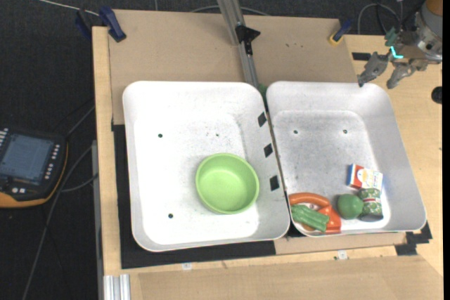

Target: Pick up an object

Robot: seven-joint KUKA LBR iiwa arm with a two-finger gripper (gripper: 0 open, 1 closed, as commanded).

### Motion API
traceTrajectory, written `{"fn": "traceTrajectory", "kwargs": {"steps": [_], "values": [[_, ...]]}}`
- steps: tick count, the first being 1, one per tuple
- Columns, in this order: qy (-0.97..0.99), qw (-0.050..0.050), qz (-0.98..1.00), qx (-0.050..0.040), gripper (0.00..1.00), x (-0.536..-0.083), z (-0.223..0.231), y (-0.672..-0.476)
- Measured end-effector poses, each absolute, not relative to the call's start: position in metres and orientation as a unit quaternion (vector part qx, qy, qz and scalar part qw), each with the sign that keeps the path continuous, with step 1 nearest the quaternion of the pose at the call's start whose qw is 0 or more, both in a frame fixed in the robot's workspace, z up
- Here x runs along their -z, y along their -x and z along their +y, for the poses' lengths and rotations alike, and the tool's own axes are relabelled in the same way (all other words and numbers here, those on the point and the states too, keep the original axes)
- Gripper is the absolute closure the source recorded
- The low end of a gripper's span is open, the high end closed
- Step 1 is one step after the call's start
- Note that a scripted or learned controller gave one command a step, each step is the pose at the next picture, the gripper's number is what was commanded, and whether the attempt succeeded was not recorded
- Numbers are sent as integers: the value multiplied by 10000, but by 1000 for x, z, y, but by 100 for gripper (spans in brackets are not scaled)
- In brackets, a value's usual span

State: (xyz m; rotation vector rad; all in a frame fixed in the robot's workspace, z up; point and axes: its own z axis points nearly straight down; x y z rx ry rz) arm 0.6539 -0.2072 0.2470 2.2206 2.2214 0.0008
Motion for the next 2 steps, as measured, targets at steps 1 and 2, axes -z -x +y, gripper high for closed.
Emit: {"fn": "traceTrajectory", "kwargs": {"steps": [1, 2], "values": [[-7070, 2, 7072, -2, 0, -247, -207, -654], [-7071, -19, 7071, 12, 0, -186, -210, -649]]}}
